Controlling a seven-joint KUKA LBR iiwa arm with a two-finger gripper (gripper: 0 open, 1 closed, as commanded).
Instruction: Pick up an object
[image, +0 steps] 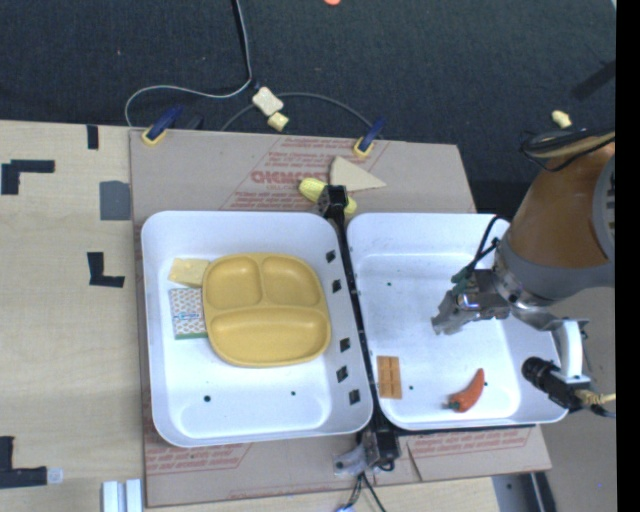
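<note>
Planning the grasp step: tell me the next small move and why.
Probably shift the pincer toward the view's bottom, over the small orange-red curved toy pepper lying in the right white bin. The pincer hangs above bare bin floor, apart from the pepper.

Left bin (160, 330): yellow plate (268, 308), two small cards (188, 300) beside it. Right bin (420, 232): gripper (452, 312) above floor, orange pepper (468, 390) and tag (389, 377) nearby.
</note>
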